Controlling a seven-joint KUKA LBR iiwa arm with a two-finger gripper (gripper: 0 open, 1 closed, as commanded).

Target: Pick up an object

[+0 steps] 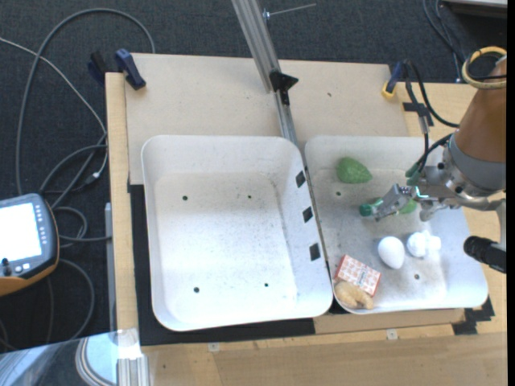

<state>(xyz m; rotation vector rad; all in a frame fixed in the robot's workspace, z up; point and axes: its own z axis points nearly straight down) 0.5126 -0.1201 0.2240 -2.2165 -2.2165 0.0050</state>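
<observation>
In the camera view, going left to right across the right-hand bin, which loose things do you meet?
Red-checked packet → green lump → white egg → white crumpled piece. The tan piece under the packet overlaps it and the hand's item is unclear, so both are left out.

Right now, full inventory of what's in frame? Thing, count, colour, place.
Bins: 2, white, side by side on the bench; left bin, right bin.
Green lump: 1, green, upper part of right bin.
Green-tipped item: 1, green, mid right bin at the hand's tips; too small to tell if it is gripped.
Egg: 1, white, lower right bin.
White piece: 1, white, just right of the egg.
Packet: 1, red and white, near front edge of right bin.
Tan lump: 1, tan, front edge, just below the packet.
Clamps: 2, blue at back left, blue-yellow at back right.
Pendant: 1, grey-orange, floor at left.
Arm: 1, grey with orange band, from right.
Hand: 1, over right bin.
</observation>
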